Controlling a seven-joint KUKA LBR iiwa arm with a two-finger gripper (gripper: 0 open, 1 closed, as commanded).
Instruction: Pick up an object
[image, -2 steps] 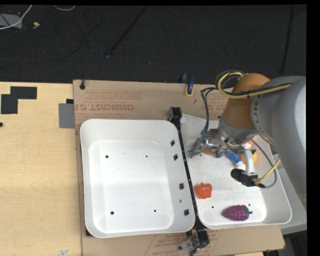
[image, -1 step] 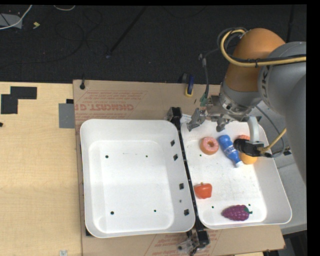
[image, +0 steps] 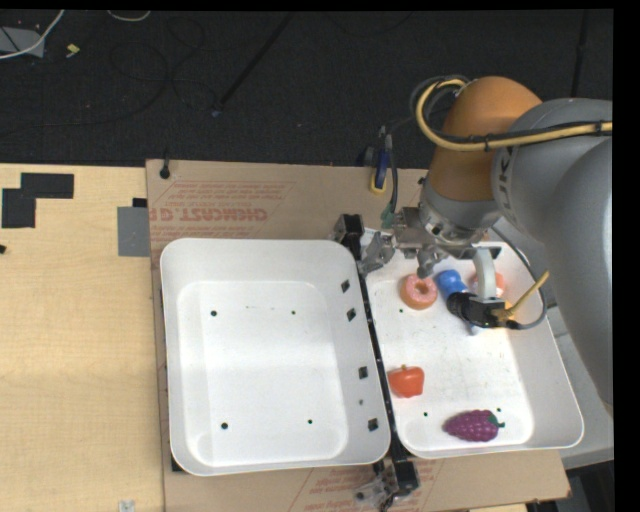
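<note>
The right bin (image: 545, 390) holds a pink ring-shaped donut (image: 419, 292) near its back left, with a small blue object (image: 449, 281) just to its right. A red-orange pepper (image: 405, 380) lies by the bin's left wall, and a purple bunch of grapes (image: 472, 426) sits near the front edge. My gripper (image: 428, 262) hangs low over the back of this bin, directly above the donut and the blue object. The wrist hides the space between gripper and objects, and nothing is seen held.
The left bin (image: 260, 360) adjoins the right one along a divider with black clips. Brown cardboard lies beneath both bins, and the pale bench extends to the left. The grey arm covers the right bin's back right corner.
</note>
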